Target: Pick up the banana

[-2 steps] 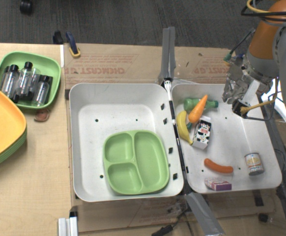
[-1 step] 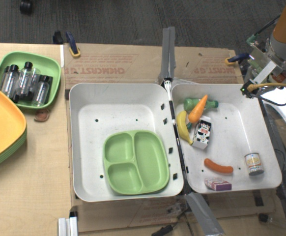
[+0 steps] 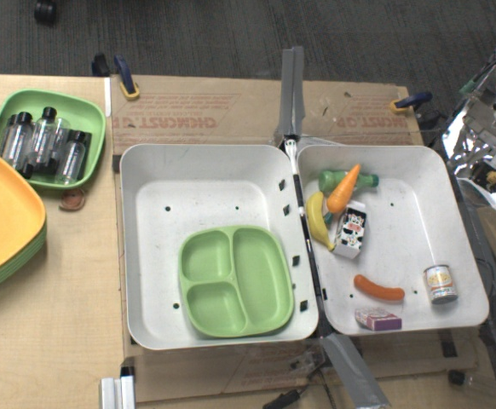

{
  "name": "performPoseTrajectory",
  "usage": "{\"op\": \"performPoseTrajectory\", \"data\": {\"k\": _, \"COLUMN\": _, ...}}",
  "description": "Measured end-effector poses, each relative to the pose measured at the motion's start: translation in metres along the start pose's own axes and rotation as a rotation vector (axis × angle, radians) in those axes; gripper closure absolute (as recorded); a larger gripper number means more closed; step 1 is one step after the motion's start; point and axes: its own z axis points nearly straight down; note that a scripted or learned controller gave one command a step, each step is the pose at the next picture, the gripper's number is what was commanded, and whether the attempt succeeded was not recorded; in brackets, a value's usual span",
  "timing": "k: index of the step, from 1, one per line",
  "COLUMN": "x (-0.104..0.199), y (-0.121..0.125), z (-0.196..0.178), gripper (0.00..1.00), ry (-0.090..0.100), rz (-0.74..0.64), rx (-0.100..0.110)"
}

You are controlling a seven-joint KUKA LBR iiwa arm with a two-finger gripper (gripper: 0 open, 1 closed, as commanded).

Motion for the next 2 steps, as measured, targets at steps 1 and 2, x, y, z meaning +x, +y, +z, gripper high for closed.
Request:
{"op": "performPoseTrajectory", "data": {"k": 1, "x": 0.041, "y": 0.020, "z": -0.059, "gripper": 1.00, "ry": 0.001, "rz": -0.012, "rx": -0.003}}
{"op": "performPoseTrajectory", "data": {"k": 2, "x": 0.028, "y": 0.010, "z": -0.099, "gripper": 1.00, "ry": 0.001, "rz": -0.011, "rx": -0.003}}
